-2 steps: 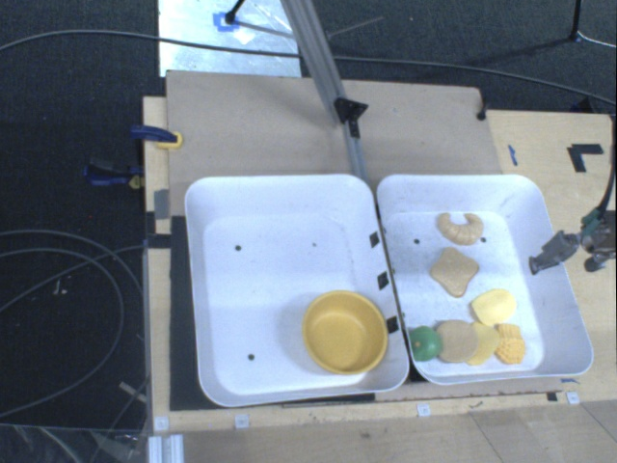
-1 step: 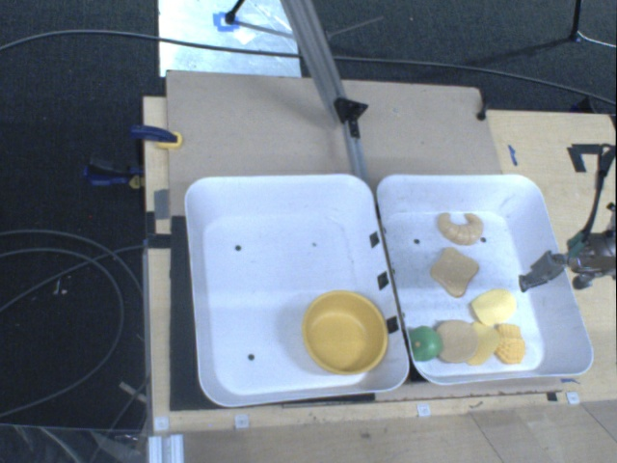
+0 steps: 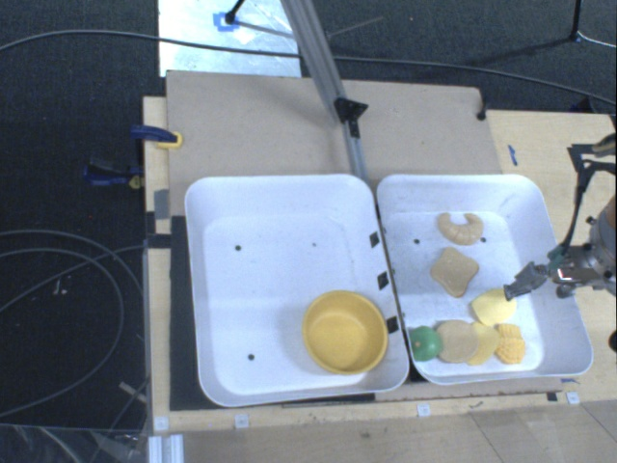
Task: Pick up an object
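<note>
Right white bin holds all the small pickable items, 7 of them, mostly in its near half. Pale yellow flat lemon-shaped piece lies right of centre, and the dark gripper tip sits just at its upper right edge, touching or nearly so; cannot tell which. Nothing is seen clamped by the tool, and whether it is wide or narrow cannot be told from this angle.

Above the lemon piece: tan lumpy cookie-shaped piece near the bin's middle, and a tan curved croissant-shaped piece further back, apart from the rest.

Along the near wall, a tight row: small green round ball-like piece at the left corner, touching a beige round flat piece, which overlaps a pale yellow wedge-shaped piece, then an orange-yellow waffle-textured piece just beside it.

Left white bin holds 1 yellow plastic bowl, upright, in its near right corner, close to the shared edge of the 2 bins.

Grey arm wrist enters from the right over the right bin's rim. Bins sit on a tan board. A grey metal pole slants from the top of the view down to the bins' back junction. A blue and yellow clamp is on the board's left edge.
</note>
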`<state>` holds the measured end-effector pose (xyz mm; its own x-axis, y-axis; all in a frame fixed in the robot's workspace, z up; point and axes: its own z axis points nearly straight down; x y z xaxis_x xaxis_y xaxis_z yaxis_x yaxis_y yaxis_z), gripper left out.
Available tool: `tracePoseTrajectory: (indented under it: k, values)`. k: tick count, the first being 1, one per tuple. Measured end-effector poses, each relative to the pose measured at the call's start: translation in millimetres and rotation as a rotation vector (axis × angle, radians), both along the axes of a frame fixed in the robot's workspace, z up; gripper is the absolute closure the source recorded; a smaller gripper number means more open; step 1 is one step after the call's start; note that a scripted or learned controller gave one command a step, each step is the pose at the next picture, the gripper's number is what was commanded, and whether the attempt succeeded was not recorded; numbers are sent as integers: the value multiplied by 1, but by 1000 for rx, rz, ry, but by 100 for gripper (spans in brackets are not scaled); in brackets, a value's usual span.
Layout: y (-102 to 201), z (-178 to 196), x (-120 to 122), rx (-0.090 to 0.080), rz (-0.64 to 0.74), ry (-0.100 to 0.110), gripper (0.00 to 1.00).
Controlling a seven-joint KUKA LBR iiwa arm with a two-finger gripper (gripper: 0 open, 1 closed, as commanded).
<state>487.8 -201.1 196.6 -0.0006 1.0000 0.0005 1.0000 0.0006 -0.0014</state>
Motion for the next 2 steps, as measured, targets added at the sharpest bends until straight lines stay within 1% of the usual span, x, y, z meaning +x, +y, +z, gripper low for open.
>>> tracePoseTrajectory:
  k: [1, 2]
  values:
    - [-6, -46, -6, 0, 0, 1, 0]
    - [-7, -33, -4, -3, 1, -6, 100]
